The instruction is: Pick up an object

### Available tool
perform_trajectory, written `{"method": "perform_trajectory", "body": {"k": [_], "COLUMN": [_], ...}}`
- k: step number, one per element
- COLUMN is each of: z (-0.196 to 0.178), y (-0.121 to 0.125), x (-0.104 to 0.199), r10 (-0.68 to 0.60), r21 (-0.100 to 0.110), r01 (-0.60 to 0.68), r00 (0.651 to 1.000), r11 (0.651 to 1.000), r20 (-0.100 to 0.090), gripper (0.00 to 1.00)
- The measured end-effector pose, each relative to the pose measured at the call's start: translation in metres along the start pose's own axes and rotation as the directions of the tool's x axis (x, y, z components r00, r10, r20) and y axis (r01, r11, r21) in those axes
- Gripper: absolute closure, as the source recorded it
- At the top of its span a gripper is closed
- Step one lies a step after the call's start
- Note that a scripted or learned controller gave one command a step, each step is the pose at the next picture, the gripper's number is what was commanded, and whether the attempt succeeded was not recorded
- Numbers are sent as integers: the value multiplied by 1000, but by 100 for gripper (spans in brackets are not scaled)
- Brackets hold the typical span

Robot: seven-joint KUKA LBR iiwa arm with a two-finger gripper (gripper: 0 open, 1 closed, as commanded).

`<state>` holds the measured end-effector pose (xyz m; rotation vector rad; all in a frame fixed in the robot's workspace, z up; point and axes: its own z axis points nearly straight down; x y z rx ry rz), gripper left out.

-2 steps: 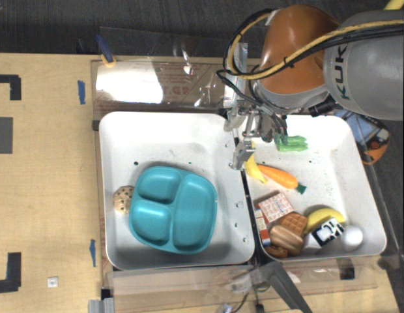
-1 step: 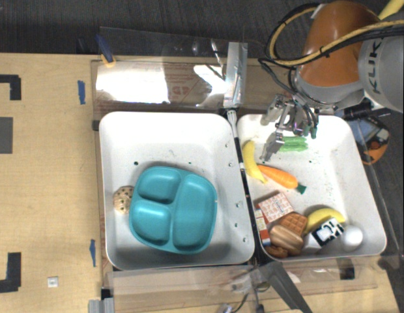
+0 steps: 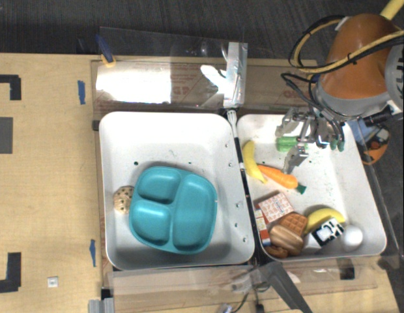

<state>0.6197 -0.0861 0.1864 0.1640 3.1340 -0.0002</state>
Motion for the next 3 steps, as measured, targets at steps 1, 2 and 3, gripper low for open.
{"method": "perform_trajectory", "body": {"k": [1, 2, 3], "z": [0, -22, 89], "y": [1, -6, -28], "x": [0, 6, -43], "r10": [-2, -67, 42], "r21": [-1, 0, 0], "r01": [2, 67, -42], "r00": [1000, 998, 999], "r11": [1000, 998, 999], "r20": [0, 6, 1], "gripper": [0, 0, 0]}}
